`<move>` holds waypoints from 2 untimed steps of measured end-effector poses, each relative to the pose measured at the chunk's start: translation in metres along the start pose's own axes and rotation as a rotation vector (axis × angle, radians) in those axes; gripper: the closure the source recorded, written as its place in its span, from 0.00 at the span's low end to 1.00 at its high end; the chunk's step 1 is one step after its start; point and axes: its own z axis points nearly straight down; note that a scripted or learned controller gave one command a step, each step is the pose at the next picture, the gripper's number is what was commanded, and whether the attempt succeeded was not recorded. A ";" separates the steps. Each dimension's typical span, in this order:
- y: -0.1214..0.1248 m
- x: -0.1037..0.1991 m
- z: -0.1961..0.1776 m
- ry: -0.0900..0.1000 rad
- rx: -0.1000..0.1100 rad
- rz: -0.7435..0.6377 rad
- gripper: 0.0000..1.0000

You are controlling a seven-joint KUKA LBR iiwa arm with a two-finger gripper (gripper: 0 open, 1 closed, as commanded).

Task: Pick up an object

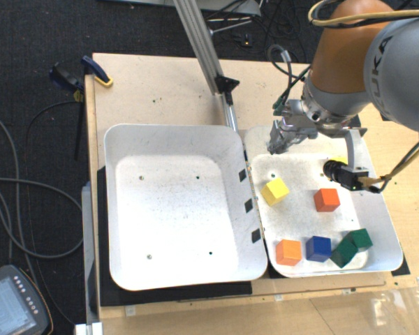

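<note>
The arm bends down over the right bin point(387, 246), gripper point(278, 144) near its far rim.

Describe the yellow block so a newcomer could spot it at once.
Start at the right bin. Near its left wall, below the gripper, sits the yellow block. It is the only yellow cube, standing apart from the orange, blue and green ones.

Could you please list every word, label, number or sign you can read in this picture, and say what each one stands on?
"KU": dark letters on the grey arm at the upper right edge; the rest of the word is cut off by the frame.
Handheld screen device at the lower left: any marks on it are too blurred to read.
White bins and coloured blocks, such as the yellow block: no text on them.
</note>
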 end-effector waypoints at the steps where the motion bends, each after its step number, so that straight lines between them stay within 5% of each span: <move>1: -0.022 0.051 -0.003 0.000 -0.001 0.000 1.00; 2: -0.047 0.097 0.000 -0.001 -0.001 0.001 1.00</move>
